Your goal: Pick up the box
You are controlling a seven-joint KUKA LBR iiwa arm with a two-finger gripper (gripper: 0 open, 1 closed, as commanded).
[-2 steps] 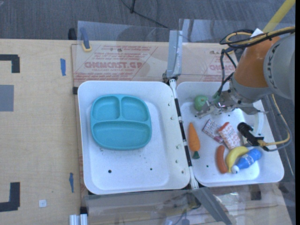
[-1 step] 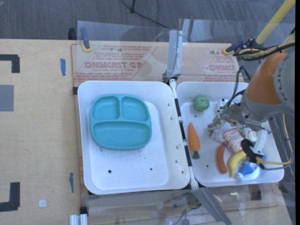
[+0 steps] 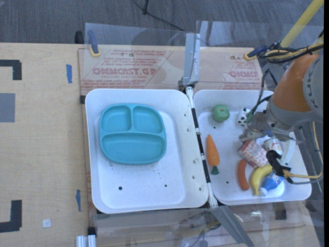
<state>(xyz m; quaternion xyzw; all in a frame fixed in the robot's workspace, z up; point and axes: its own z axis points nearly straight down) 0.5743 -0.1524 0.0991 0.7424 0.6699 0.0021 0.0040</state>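
Approaching step, grasp not made as far as I can judge. Nearest the camera in the right bin (image 3: pixel 303 192): a small bottle with a blue cap (image 3: pixel 269 183), touching a banana (image 3: pixel 260 175); just left of that an orange-red sausage (image 3: pixel 242 174). The box (image 3: pixel 253 153), red and white, small, lies tilted just above the banana, mid-right of the right bin. A toy carrot (image 3: pixel 212 152) sits to its left, near the bin's left wall. The gripper (image 3: pixel 255 134) hangs just above the box's upper edge, wrist and orange band (image 3: pixel 295 86) coming in from the right; I cannot tell the state of the jaws, they blur into clutter and cable. Box not seen between them. Farther back: a white die (image 3: pixel 241 119) just beside the gripper, and a green apple (image 3: pixel 221 112). Left bin (image 3: pixel 97 189) carries a blue divided plate (image 3: pixel 132 133).

Next move calls for centring over the box, straddling its narrow sides, dropping without nudging the banana or bottle, then clamping and lifting. Clutter is tight, so a miss looks likely.
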